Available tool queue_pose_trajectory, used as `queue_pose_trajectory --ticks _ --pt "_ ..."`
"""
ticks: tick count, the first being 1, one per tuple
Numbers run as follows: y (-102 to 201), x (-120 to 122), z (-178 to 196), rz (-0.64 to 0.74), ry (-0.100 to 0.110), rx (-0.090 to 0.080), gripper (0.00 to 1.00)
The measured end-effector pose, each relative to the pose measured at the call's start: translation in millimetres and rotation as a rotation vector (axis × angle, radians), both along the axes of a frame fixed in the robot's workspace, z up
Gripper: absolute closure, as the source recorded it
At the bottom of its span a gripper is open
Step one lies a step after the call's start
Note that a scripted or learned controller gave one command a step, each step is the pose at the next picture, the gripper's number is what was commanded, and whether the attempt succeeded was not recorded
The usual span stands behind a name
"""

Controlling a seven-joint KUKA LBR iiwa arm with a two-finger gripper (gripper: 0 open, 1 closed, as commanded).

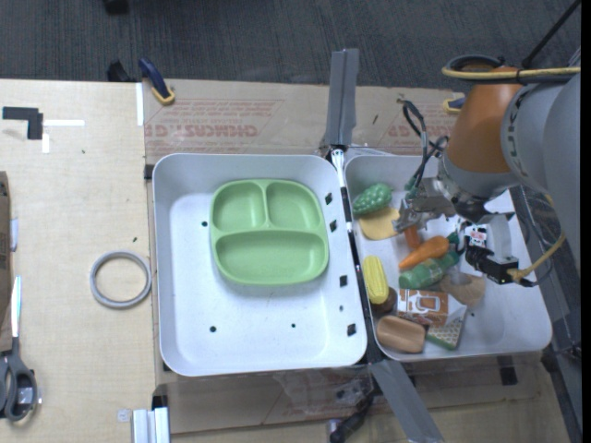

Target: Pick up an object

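Observation:
My gripper (417, 210) is low in the right bin (517, 326), near its upper left part. Just left of it lie a green bumpy toy (372, 197) and a pale yellow piece (378, 227). An orange carrot with a green top (428, 252) lies directly below the gripper. Further down are a yellow corn cob (375, 278), a small printed box (423, 304) and a brown bread-like toy (402, 334). The wrist and cables hide what is right under the gripper.
The left bin (185, 321) holds a green divided plate (270, 231). A grey divider bar (342, 100) runs between the bins. On the bench at left lie a tape ring (120, 278) and scissors (17, 384).

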State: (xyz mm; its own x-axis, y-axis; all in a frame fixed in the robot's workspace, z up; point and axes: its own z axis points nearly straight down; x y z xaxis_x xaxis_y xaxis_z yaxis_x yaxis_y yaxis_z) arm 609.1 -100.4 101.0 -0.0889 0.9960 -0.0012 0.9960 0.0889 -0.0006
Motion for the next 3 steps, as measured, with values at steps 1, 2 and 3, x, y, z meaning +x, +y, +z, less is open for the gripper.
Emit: queue_pose_trajectory --ticks 1,2,3 --pt "50.6 6.1 90.7 0.189 -0.001 0.0 1.0" --pt "33.3 22.1 90.1 0.265 0.0 -0.001 1.0" --pt "100.4 -11.9 92.1 0.309 -0.002 0.0 1.0"
